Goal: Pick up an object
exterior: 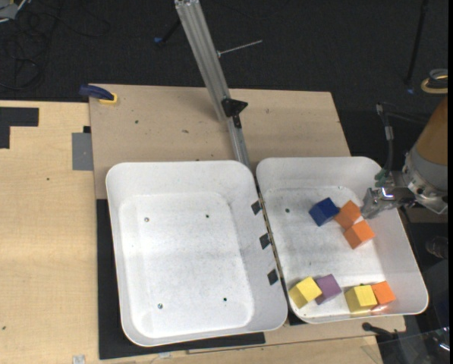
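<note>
The right bin [298,245] holds several small cubes. A blue cube [324,211] sits beside an orange cube [348,212], and another orange cube [360,234] lies just below them. Along the front wall are a yellow cube [306,290], a purple cube [328,285], a second yellow cube [360,298] and an orange cube [383,292]. My gripper [379,199] reaches in over the bin's right rim, just right of the upper orange cube, with nothing seen in its grasp. The orange-banded wrist [431,154] is behind it.
The left bin [127,196] stands beside the right one, with black clips [265,240] along the shared edge. A slanted aluminium mast [211,67] rises behind the bins. A blue and yellow clamp [99,93] lies at the bench's back left corner.
</note>
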You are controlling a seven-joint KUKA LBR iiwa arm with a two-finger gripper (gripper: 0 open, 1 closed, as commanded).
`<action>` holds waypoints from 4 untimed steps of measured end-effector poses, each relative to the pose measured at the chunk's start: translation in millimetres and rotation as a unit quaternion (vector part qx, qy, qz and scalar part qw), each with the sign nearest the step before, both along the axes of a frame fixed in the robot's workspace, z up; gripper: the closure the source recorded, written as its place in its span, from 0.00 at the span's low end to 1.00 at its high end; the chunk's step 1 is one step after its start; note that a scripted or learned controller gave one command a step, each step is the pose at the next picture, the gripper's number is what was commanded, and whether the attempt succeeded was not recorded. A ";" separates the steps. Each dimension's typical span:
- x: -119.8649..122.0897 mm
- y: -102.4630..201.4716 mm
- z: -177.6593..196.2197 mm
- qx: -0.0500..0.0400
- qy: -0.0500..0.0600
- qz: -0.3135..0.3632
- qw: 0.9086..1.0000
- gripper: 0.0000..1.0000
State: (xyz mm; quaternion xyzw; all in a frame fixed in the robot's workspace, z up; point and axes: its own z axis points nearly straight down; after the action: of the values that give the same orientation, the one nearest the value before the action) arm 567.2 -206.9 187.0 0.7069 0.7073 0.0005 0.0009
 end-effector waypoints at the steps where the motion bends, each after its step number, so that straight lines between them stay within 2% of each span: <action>1: 0.8 -0.9 40.4 0.000 0.000 0.000 1.000 1.00; 2: -1.3 55.0 45.0 0.002 0.002 0.002 1.000 1.00; 3: -12.8 96.8 38.8 0.002 0.003 0.002 1.000 1.00; 4: -21.8 157.9 40.4 0.002 0.003 0.002 1.000 1.00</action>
State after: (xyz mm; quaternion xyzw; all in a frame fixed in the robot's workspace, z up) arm 545.3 -49.0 227.4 0.7053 0.7089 -0.0001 -0.0025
